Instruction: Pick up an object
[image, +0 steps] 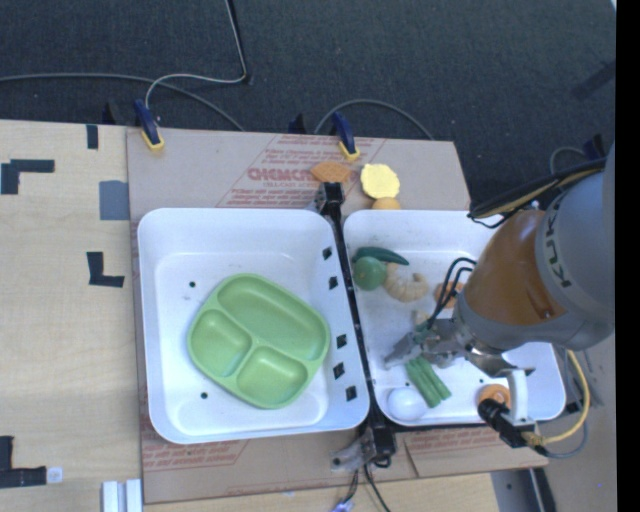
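Nearest the camera in the right-hand white bin (560, 405), a round white ball (405, 403) lies touching a ribbed green stick-shaped piece (429, 381); a descent here could clip the ball, rolling both away. Just above them the grey metal end effector (412, 344) hangs low; whether it is spread or closed I cannot tell, and nothing visibly sits in it. Farther back, a green pepper-like toy (372, 268) and tan ridged piece (405, 287) crowd the dividing wall, risking a wall strike.
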